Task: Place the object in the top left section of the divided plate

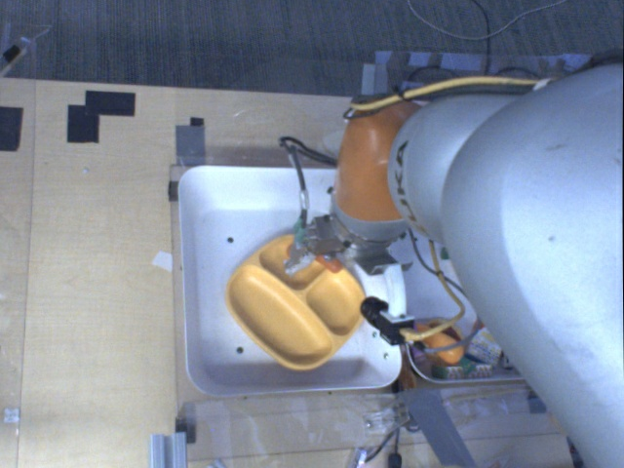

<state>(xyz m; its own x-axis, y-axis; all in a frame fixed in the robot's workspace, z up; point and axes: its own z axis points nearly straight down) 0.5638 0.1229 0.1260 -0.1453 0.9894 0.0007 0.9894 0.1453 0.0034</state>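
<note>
The big grey arm (507, 222) sweeps in over the left white bin (219, 291), our landmark. Lying in that bin, toward its right wall, sits the yellow divided plate (292, 305). Just past the bin's right wall, the second bin (458, 370) holds an orange item (444, 344) among small clutter. The gripper (310, 245) hovers over the plate's upper section; its grip and any object there cannot be made out.

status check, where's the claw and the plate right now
Claw low over divided plate's upper section, finger state unclear. Plate tilted in left bin. Arm covers right bin.
</note>
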